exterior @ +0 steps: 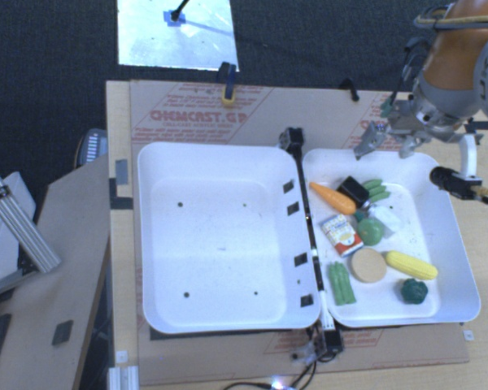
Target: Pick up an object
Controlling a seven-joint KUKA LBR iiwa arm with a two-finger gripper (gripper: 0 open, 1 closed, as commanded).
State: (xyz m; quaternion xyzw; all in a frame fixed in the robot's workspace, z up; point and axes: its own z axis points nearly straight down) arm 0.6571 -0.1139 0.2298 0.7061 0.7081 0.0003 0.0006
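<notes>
Two shallow white bins sit side by side on a cardboard sheet (pixel 195 112) printed "CHEMCAST GP" in red along its far edge. The left bin (pixel 159 169) has nothing in it but a few dark specks. The right bin (pixel 455 242) holds a cluster of small toy foods. Near its far left corner lies an orange carrot (pixel 332 197), touching a black block (pixel 354 192), with green pods (pixel 376 190) just beside that. Toward the middle sit a red and white packet (pixel 341 234), its print too small to read, and a green ball (pixel 370 231). Nearer the front edge are a tan disc (pixel 368 266), a yellow corn cob (pixel 411 265), a green strip (pixel 341 283) and a dark green lump (pixel 414 291). The gripper (pixel 390 143) hangs over the right bin's far edge, fingers spread apart and holding nothing, well apart from the toys
</notes>
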